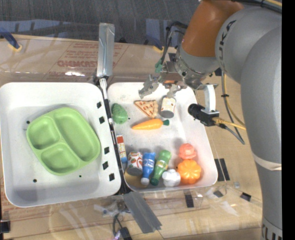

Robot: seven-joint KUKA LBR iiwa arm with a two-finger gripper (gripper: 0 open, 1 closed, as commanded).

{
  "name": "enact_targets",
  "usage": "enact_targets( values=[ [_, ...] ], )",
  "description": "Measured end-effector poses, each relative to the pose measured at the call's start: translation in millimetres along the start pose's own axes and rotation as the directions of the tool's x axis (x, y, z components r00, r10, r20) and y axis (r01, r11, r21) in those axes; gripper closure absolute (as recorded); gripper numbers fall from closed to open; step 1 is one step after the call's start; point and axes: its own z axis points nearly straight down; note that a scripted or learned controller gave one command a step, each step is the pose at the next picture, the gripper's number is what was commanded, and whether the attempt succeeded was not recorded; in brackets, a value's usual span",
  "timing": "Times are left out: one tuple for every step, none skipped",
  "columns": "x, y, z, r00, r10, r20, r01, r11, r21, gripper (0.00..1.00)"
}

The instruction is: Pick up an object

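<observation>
The gripper (161, 88) hangs over the far end of the right bin (203, 134), its two fingers spread, with nothing between them. One fingertip is above the bin's far wall; the other is just above a small jar (167, 106) with a pale label.

Directly below the gripper lies a pizza slice (146, 107), flat, its tip pointing toward the near-right. Just in front of it lies a carrot (148, 124), orange with a small green top; its long axis runs across the bin, with the green end to the right and the tapered end to the left. A green lump (120, 113) rests against the left wall, near the carrot's tip.

The near end of the bin is crowded: a blue bottle (147, 167) and a green bottle (160, 166) lie side by side, lengthwise toward the near wall, touching a white item (171, 178), a small pumpkin (188, 170) and a peach (187, 150). A red tube (121, 149) lies along the left wall.

Bare floor shows between the carrot and the near cluster, and along the right wall.

The left bin (12, 149) carries a green divided plate (62, 140).
</observation>
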Motion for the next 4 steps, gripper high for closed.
enact_targets(
  values=[
    [-48.7, -3.3, 97.5, 0.999, -0.047, 0.0, 0.047, 0.999, 0.003, 0.0],
    [-28.5, -39.1, 155.0, 0.988, -0.157, 0.0, 0.157, 0.988, -0.001, 0.0],
    [-29.2, -38.9, 144.5, 0.987, -0.161, 0.001, 0.161, 0.987, -0.001, 1.0],
    [21.9, -65.9, 53.2, 0.98, -0.199, 0.001, 0.199, 0.98, -0.005, 1.0]
  ],
)
